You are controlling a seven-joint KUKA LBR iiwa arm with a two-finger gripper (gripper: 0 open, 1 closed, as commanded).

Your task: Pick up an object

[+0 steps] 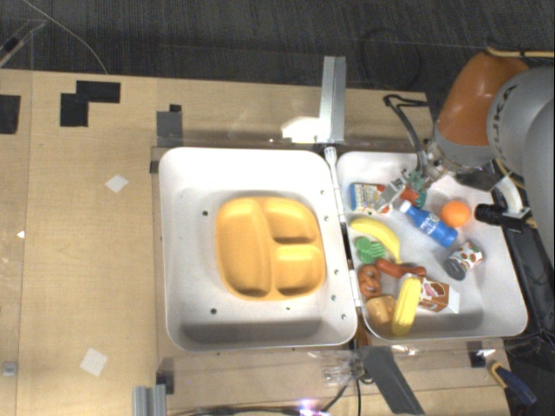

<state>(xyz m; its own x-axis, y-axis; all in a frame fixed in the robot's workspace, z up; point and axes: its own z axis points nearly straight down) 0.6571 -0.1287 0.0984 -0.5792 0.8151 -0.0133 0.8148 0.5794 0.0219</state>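
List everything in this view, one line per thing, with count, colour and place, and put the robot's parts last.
Bins: 2, white, side by side on the bench.
Divided tray: 1, yellow, middle of the left bin.
Bottle: 1, blue with a white and red cap, upper middle of the right bin.
Ball: 1, orange, right of the bottle.
Carton: 1, white and blue, upper left of the right bin.
Banana: 1, yellow, left side of the right bin.
Corn cob: 1, yellow, lower part of the right bin.
Small can: 1, white with red marks, right side of the right bin.
Arm: 1, grey with an orange band, upper right.
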